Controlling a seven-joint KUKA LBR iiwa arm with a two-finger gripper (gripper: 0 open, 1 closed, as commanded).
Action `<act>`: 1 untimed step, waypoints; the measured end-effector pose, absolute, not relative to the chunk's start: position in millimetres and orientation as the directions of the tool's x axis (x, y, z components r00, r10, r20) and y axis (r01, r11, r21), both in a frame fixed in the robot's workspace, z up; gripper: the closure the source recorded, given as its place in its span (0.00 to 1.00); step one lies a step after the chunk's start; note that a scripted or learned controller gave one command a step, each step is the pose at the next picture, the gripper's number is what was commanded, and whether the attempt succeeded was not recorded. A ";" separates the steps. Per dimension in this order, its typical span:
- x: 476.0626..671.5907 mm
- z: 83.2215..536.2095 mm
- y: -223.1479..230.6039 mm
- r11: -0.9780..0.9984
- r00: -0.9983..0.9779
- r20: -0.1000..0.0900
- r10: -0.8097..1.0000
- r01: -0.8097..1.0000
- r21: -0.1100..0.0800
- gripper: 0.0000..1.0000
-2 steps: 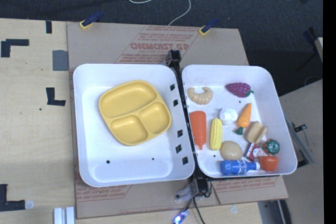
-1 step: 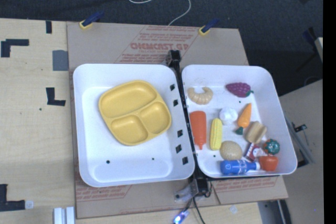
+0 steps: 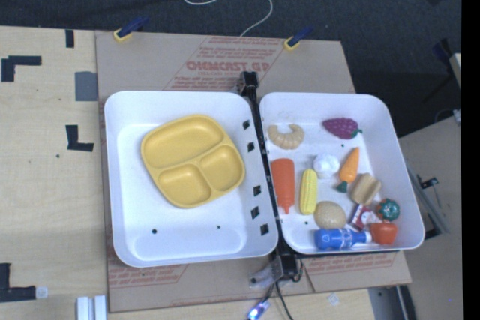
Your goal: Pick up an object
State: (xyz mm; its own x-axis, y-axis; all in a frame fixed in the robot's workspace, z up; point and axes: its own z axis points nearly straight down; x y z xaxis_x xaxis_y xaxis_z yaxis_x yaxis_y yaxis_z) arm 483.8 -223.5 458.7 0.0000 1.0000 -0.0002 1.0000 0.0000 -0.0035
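I see the pickable toys all lying in the right bin (image 3: 395,133). A long orange piece (image 3: 283,183) lies along the bin's left wall, with a yellow corn (image 3: 308,191) just beside it on the right. Above them sits a pale curled pastry (image 3: 286,136), and purple grapes (image 3: 341,127) lie near the far right corner. A small carrot (image 3: 349,165) is tilted next to a white lump (image 3: 325,163). Lower down, a tan potato (image 3: 330,215) touches a blue bottle (image 3: 341,238) lying on its side against the near wall, with a red tomato (image 3: 383,233) at its right end. A brown bun (image 3: 365,188) lies just above them. As for the hand, I cannot tell how it stands.

The left bin (image 3: 120,183) holds a yellow divided plate (image 3: 193,160), set at a slant. Both bins rest on a cardboard sheet (image 3: 217,60) on the bench (image 3: 45,183).
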 end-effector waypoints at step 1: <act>483.8 421.2 -223.4 0.000 0.000 0.000 1.000 1.000 -0.004 1.00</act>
State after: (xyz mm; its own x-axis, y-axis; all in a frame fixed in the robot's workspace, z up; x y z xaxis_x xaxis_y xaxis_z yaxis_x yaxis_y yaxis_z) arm 483.8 -223.4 421.2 -0.0003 1.0000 0.0001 1.0000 0.0003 -0.0042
